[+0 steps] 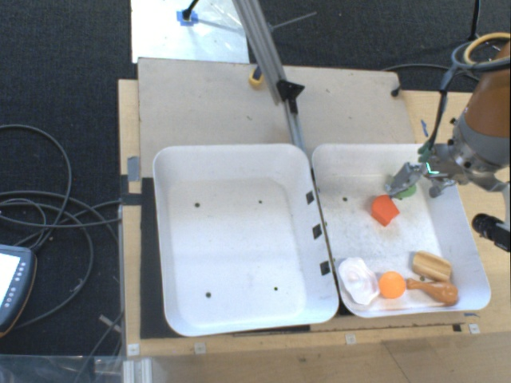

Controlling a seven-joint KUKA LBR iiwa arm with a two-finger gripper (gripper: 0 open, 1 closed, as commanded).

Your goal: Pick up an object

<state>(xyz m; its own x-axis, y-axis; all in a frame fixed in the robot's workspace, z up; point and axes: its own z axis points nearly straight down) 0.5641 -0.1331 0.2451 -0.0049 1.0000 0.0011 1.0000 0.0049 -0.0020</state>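
Both white bins (239, 154) sit rim to rim; jaws (405, 180) grasping a green object (408, 188) above the right bin's far edge.

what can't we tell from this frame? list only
- Gripper: too small and blurred in the camera view to tell its finger state or whether it holds anything.
- Green object: partly covered by the gripper; shape and identity unclear.
- White crumpled item: too blurred to identify.
- Wooden tool: its left end is hidden behind the orange ball.
- Arm: cut off by the right edge.
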